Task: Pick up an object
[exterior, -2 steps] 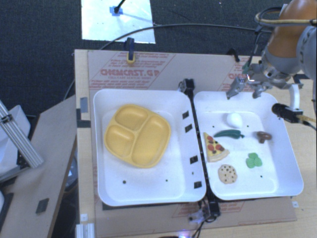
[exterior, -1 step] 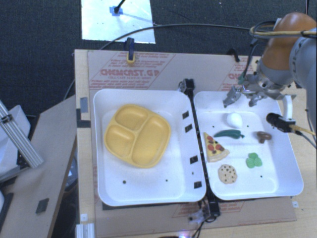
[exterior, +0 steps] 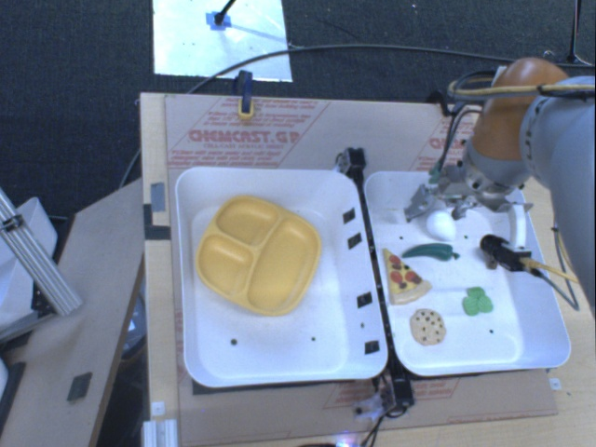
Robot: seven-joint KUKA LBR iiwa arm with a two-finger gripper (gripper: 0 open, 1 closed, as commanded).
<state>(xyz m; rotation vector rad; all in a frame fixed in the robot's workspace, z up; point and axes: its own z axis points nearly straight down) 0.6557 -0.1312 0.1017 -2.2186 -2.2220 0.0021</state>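
While pincer (exterior: 438, 209) hangs spread over one egg (exterior: 440, 224), one pizza slice (exterior: 405, 277), one cookie (exterior: 427, 327)

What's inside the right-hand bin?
In the right bin: a white egg right by the gripper, a green pepper, a pizza slice, a cookie and a green piece. The arm covers the bin's far corner.

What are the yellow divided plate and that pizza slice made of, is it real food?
Yellow divided plate: likely moulded plastic, judging by its even colour, rounded compartments and soft sheen. Pizza slice: apparently a toy, probably plastic or rubber, with flat red spots, crisp edges and a matte look. The exact material is uncertain.
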